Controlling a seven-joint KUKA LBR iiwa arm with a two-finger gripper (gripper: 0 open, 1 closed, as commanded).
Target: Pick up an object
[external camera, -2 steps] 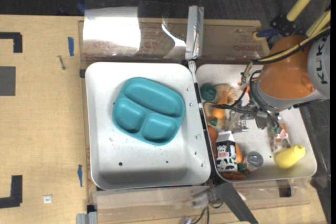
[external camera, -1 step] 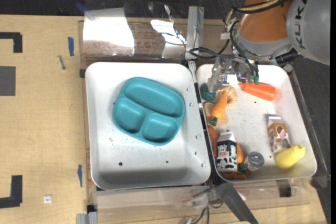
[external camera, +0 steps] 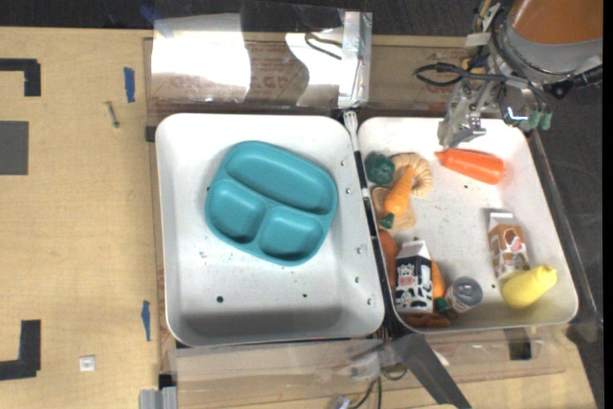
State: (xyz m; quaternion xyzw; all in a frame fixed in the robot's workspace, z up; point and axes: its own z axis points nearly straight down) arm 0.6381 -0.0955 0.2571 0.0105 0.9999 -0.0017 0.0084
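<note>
My gripper [external camera: 464,127] hangs over the far edge of the right bin [external camera: 458,227], open with nothing between its fingers. Just in front of it lies an orange carrot [external camera: 471,165], a short way below the fingertips and apart from them. Along the bin's left side sit a green toy [external camera: 380,170], a tan bread-like piece [external camera: 415,166] and an orange toy [external camera: 396,196]. Near the front are a cow-print milk carton [external camera: 413,275], a small grey can [external camera: 465,292], a printed packet [external camera: 507,244] and a yellow toy [external camera: 528,285].
The left bin [external camera: 192,283] holds a teal divided plate [external camera: 271,201]. A clear plastic sheet with tape [external camera: 259,62] lies behind the bins. Cables [external camera: 450,70] trail from the arm at the back right. Bare floor shows in the middle of the right bin.
</note>
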